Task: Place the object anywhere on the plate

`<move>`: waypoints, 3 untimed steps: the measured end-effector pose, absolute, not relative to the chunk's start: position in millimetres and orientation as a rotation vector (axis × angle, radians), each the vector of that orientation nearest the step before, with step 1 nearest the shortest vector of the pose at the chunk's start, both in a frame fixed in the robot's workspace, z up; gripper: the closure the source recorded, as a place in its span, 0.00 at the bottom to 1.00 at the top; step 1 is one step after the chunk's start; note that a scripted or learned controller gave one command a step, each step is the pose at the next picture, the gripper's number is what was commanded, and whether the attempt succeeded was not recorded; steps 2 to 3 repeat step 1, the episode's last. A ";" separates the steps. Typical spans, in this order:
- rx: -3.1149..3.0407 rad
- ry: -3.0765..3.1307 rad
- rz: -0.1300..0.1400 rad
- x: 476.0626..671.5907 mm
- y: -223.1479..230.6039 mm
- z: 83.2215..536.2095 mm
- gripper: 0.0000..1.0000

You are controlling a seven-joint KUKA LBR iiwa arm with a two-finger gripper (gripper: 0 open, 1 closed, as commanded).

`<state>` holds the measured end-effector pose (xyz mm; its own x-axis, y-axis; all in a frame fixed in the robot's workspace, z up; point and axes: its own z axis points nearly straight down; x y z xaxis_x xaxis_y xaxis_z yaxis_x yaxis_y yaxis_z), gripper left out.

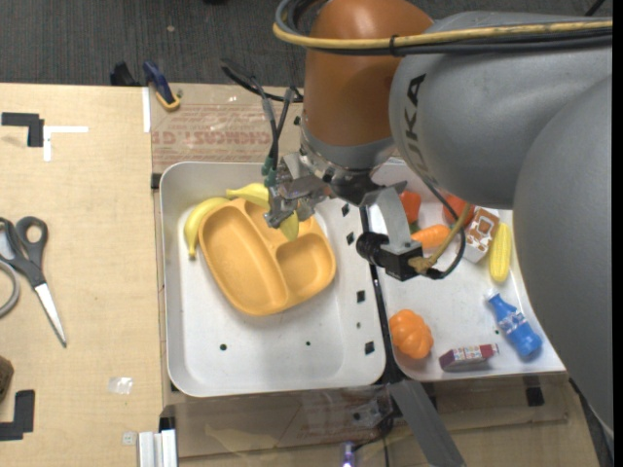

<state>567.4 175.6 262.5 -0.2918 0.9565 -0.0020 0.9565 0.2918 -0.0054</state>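
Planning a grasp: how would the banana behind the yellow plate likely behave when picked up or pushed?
The banana looks like smooth moulded plastic, so probably stiff, light and somewhat slippery. Its curved shape may pivot or rock if pushed. It hugs the plate rim, which might block sliding.

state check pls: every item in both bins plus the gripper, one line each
plate: yellow, two-compartment, flat in the left bin
banana: lying against the plate's far-left rim
gripper: over the plate's far edge, small yellow piece at its tip, grasp unclear
pumpkin: upright in the right bin
corn: lying flat
blue bottle: on its side
dark red packet: lying flat
carrot: partly behind the cable
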 end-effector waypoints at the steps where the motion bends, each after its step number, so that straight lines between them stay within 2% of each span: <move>1: -1.869 -2.523 0.008 567.4 175.6 262.6 0.00; 3: -1.869 -2.523 0.008 567.4 175.6 262.6 0.00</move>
